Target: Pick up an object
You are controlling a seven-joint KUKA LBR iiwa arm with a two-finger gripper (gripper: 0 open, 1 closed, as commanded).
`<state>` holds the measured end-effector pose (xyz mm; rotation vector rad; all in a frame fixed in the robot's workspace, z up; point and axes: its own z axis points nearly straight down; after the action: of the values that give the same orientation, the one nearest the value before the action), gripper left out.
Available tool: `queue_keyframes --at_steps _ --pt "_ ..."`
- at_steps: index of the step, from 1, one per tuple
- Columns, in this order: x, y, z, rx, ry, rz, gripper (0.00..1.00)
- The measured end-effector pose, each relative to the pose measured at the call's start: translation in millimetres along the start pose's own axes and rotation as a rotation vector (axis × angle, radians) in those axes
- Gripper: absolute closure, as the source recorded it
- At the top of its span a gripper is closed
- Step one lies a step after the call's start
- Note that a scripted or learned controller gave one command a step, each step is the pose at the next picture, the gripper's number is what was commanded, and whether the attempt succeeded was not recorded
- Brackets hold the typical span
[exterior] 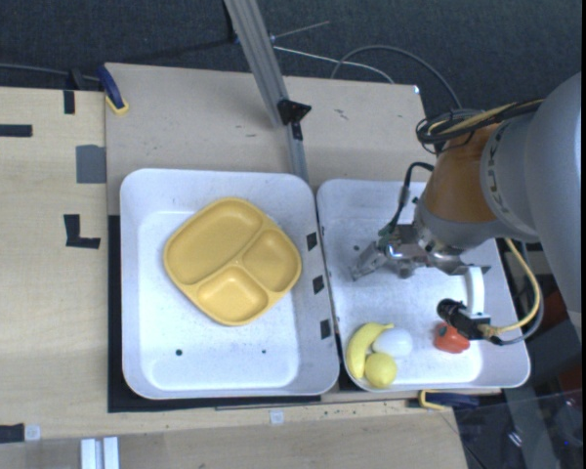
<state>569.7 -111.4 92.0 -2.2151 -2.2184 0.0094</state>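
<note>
Over right bin (352, 198), we see gripper (371, 260) hanging low, fingers spread, nothing between them. Orange band of arm (459, 189) sits right of gripper. At bin's near edge: yellow banana (360, 343), white egg-like object (395, 343), yellow lemon-like fruit (380, 368), all touching in cluster, apart from gripper. Small red object (452, 339) just right of cluster. Left bin (137, 262) bears yellow divided plate (232, 260), lying flat, toward far side.

Pale wooden desk (39, 291), two shallow white bins set side by side on it, left bin (137, 262), right bin (356, 198), edges touching.
</note>
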Motion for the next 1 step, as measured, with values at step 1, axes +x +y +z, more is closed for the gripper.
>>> queue_keyframes --at_steps 1 --pt "0.4 1.6 -13.7 -0.005 0.000 -0.002 1.00"
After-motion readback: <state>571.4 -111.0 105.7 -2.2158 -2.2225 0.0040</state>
